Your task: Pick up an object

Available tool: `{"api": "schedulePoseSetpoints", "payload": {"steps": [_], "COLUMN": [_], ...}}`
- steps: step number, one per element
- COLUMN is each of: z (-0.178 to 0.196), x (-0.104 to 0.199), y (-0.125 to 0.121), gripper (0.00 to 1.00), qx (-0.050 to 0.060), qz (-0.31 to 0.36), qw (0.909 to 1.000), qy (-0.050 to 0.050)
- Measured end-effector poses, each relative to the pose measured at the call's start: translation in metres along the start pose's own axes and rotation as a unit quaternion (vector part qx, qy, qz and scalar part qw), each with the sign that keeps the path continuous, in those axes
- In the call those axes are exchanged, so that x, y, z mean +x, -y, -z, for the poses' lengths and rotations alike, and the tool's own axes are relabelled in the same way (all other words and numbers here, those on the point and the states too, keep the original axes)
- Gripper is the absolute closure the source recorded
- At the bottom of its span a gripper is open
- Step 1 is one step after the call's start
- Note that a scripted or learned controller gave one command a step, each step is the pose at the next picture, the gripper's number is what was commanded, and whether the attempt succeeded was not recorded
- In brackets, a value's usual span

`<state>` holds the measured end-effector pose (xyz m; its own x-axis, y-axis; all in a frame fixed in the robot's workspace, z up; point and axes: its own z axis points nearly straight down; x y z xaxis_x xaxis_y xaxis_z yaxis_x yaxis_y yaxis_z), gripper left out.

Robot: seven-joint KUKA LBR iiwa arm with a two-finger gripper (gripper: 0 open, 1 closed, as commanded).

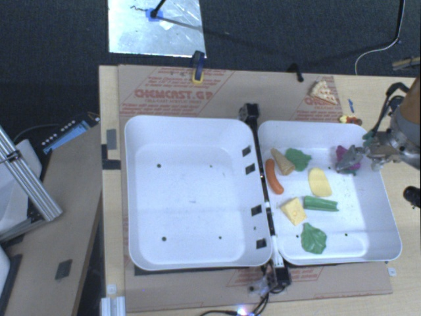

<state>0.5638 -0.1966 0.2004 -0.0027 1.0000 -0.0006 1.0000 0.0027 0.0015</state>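
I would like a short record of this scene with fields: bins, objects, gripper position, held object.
bins: left white bin, right white bin, side by side
objects in right bin: orange sausage-shaped toy, tan cone, dark green leafy piece, yellow oval, green bean pod, yellow cheese wedge, green leaf
gripper: over right bin's far right part, at a purple object
held object: cannot tell

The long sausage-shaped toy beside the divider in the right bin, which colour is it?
Orange-red; the sausage-shaped toy shows plainly in the camera view.
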Motion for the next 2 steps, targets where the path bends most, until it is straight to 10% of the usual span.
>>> {"api": "schedulePoseSetpoints", "payload": {"steps": [1, 2], "z": [0.011, -0.122], "x": [0.000, 0.027], "y": [-0.001, 0.081], "gripper": [1.00, 1.00], "qx": [-0.001, 0.004], "qz": [0.002, -0.002], "qw": [1.0000, 1.0000], "qy": [0.000, -0.002]}}
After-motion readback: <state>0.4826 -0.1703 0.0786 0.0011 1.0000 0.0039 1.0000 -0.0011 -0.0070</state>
